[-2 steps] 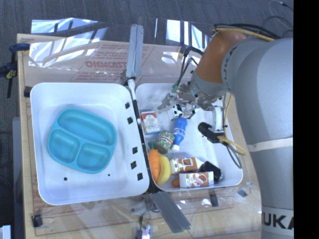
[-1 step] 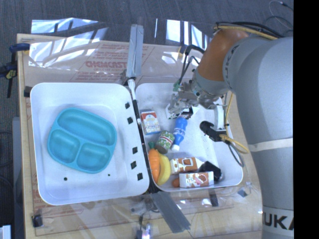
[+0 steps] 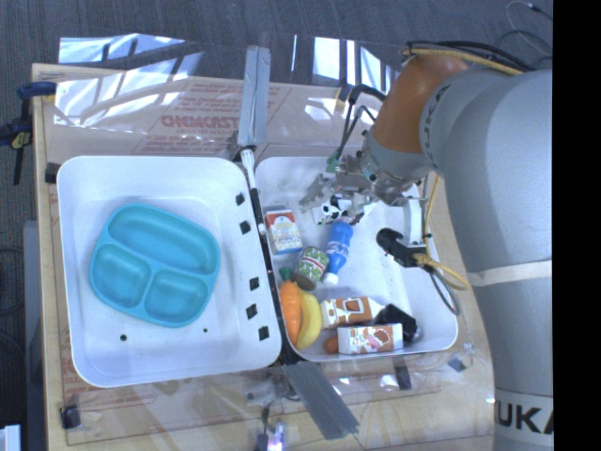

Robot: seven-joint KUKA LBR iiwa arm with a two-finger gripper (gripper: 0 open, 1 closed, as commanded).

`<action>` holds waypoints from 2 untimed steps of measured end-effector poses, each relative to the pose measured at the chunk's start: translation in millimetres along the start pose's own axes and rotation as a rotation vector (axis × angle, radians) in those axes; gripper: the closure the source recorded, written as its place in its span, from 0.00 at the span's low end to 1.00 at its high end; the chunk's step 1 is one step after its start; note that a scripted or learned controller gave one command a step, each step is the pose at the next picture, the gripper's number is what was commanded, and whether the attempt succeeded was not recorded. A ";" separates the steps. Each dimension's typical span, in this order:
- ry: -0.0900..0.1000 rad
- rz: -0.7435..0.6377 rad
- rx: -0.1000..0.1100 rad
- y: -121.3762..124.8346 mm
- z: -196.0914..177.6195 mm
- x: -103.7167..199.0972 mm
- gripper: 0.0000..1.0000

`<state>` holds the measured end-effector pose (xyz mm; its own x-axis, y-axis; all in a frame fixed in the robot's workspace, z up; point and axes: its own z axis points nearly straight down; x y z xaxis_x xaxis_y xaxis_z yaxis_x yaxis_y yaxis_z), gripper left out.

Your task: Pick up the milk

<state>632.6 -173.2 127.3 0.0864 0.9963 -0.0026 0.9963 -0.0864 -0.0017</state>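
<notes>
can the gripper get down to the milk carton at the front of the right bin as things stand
Probably yes. The milk carton lies on its side at the right bin's front edge with its upper face uncovered. The gripper hovers farther back; the ketchup bottle crowding one side could hamper finger placement.

We've got our grey arm (image 3: 488,186) coming in from the right, orange band up by the wrist, bent down so the gripper (image 3: 343,205) hangs low toward the far side.

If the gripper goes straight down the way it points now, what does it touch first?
Probably the cow-patterned item lying directly beneath the gripper in the right bin, just above the blue bottle. Depth is unclear from this slanted view, so it may already be touching.
</notes>
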 end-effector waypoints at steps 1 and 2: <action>-0.004 -0.093 -0.024 35.1 20.3 -20.4 0.00; -0.004 -0.212 -0.026 36.9 20.7 -30.9 0.00</action>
<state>666.6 -207.2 106.6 -0.1256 0.9920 -0.0085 0.9918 0.1258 0.0233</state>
